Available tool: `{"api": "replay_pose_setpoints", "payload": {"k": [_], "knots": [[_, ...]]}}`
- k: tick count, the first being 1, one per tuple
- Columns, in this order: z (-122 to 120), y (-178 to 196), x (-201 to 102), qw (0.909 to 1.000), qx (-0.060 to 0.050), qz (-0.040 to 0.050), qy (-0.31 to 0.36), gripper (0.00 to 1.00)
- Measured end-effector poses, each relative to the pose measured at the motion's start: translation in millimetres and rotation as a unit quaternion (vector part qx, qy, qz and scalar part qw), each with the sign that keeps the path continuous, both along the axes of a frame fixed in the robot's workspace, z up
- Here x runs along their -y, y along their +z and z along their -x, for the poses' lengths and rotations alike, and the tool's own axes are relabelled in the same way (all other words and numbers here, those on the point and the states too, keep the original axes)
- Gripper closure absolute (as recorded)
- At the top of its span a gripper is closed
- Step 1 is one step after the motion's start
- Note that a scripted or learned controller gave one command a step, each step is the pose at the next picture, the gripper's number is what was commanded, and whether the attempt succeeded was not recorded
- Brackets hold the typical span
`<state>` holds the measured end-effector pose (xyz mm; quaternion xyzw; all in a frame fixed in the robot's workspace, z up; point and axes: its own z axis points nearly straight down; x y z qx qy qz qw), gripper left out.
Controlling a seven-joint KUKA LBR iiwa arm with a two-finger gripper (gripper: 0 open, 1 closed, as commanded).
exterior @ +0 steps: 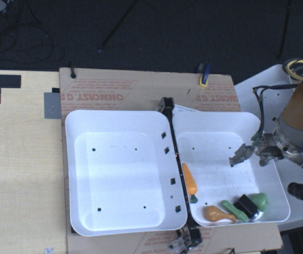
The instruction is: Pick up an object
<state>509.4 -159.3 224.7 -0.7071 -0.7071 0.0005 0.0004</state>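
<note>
The right bin (214, 142) holds several small objects. An orange carrot-shaped piece (189, 180) lies along its left wall, with a tiny teal bit (193, 199) just below it. At the front sit a tan pear-shaped piece (214, 213), a green stick-like piece (234, 210), a black block (246, 205) and a round green piece (258, 199). My gripper (253, 157) hovers over the right side of this bin, above and behind that cluster. Its fingers are spread open with nothing between them.
The left bin (77, 142) stands beside the right one, with a black clip-lined divider (173, 157) between them. Both rest on a cardboard sheet (119, 91). A blue-and-yellow clamp (204, 75) grips the sheet's back edge. The arm body (298, 115) rises at the right.
</note>
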Motion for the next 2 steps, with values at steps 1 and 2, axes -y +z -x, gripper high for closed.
{"api": "replay_pose_setpoints", "payload": {"k": [1, 2], "knots": [[-95.7, -113.2, -26.0, 1.0, 0.0, -0.0007, 0.003, 0.0], [-135.7, -139.0, -72.5, 1.0, 0.0, -0.0008, 0.003, 0.0]]}}
